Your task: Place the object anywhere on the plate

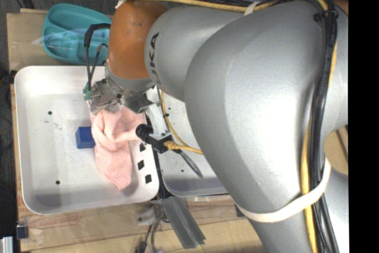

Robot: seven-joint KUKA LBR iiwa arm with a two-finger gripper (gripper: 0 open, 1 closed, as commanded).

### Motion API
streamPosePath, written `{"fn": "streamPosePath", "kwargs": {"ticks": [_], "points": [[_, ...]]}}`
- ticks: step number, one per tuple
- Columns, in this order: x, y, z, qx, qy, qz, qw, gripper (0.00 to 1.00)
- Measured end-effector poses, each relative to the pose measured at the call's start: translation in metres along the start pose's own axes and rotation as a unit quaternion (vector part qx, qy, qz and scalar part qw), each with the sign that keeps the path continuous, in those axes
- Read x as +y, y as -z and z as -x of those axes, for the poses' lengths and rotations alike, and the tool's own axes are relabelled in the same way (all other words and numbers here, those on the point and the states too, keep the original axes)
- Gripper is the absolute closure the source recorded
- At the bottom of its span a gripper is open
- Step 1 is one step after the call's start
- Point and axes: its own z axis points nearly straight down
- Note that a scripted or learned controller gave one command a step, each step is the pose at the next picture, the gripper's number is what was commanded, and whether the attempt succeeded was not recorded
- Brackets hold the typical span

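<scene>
The soft pink cloth (115,148) lies crumpled in the left white plastic bin (35,127), touching a small blue block (84,137). Just beyond, the tool (106,99) sits at the cloth's upper edge; whether it pinches it I cannot tell. Judged: grasping stage. Next comes lifting toward a plate. Farthest, a teal plastic container (68,32) rests on the counter.

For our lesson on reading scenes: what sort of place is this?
Probably a robotics lab bench: a KUKA arm reaches over shallow white bins holding a pink cloth and a blue block.
</scene>
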Motion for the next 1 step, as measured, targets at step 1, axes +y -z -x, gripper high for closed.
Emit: {"fn": "streamPosePath", "kwargs": {"ticks": [1], "points": [[-0.0162, -0.0037, -0.0687, 0.000, -0.018, -0.001, 0.9998, 1.00]]}}
